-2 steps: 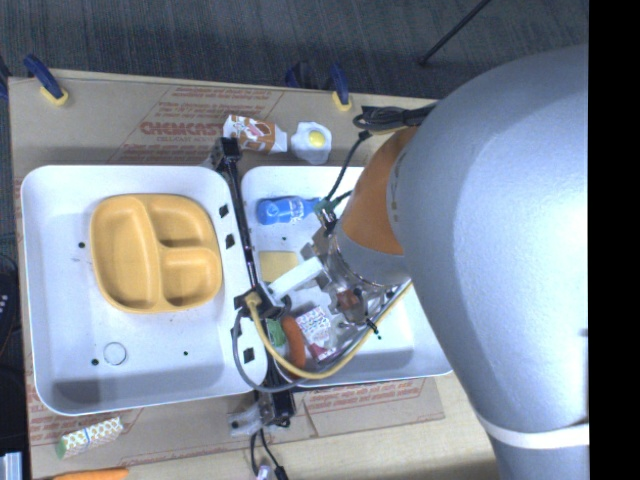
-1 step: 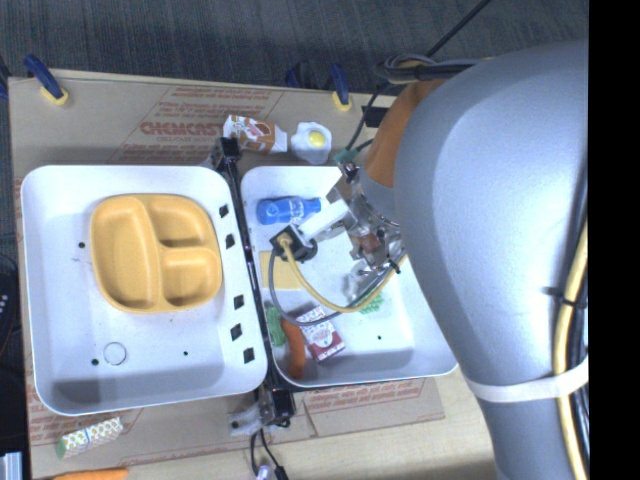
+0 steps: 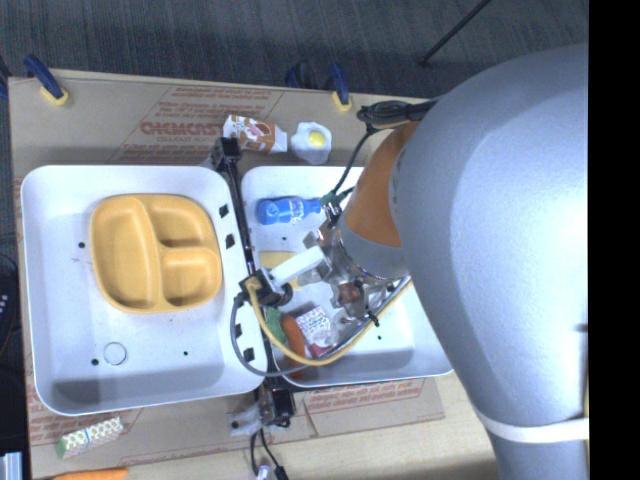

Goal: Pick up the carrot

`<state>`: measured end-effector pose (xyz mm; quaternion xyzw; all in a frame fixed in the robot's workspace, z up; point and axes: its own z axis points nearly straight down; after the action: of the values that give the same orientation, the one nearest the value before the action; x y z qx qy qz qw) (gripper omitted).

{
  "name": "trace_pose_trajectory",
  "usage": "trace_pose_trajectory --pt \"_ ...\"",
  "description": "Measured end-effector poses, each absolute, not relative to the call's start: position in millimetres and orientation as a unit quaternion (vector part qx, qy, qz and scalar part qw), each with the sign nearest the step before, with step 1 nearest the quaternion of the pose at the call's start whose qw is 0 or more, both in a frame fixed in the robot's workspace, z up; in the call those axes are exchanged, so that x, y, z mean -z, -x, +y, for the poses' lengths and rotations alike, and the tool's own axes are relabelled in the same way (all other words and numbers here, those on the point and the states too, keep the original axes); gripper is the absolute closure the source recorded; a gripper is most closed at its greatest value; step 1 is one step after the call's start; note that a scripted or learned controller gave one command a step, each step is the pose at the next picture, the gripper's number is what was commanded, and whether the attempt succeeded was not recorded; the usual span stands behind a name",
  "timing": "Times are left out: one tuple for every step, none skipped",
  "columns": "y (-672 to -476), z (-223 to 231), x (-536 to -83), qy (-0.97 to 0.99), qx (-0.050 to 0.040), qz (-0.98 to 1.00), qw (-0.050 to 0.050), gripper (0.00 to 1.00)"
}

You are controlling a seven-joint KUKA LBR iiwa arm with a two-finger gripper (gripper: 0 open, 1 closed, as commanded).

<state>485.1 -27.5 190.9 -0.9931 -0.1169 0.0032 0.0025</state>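
Right of the divided yellow plate [image 3: 157, 250], inside the right bin [image 3: 395, 366], carrot [image 3: 296, 334] lies low near the front wall: short orange-red stub, mostly covered by a patterned wrapper [image 3: 314, 326] and yellow cable [image 3: 290, 353]. Gripper [image 3: 345, 293] sits just above it, buried under the arm; jaw state can't be told. Blue bottle [image 3: 281, 210] further back.

Bulky grey arm [image 3: 500, 218] with an orange band [image 3: 375, 203] and a yellow cable [image 3: 300, 356].
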Motion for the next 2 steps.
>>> trace_pose_trajectory --pt "-485.3 -27 -201 0.993 -0.0049 -0.121 0.005 1.00" --pt "-476.4 -60 -297 0.992 -0.0014 -0.126 0.001 1.00"
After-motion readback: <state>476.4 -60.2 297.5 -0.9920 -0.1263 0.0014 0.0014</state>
